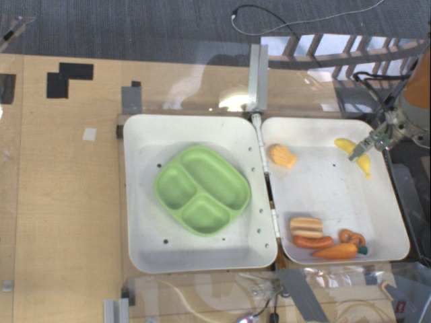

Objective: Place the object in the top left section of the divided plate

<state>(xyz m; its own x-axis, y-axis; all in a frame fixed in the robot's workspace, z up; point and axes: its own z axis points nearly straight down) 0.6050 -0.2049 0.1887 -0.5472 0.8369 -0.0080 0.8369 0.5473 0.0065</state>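
**Colours across the two bins**

The divided plate (pixel 202 188) is light green all over, its three sections the same shade; the left bin (pixel 141 247) around it is plain white with a few small dark dots; the right bin (pixel 337 194), right of the plate, is white too; in it a banana (pixel 355 151) is yellow; a pale orange pastry (pixel 283 156) lies nearest the plate; a hot dog (pixel 306 227) shows tan bun over red sausage; a carrot (pixel 335 251) is orange with a green tip; the bench (pixel 60 200) left of the plate is light wood with black block marks.
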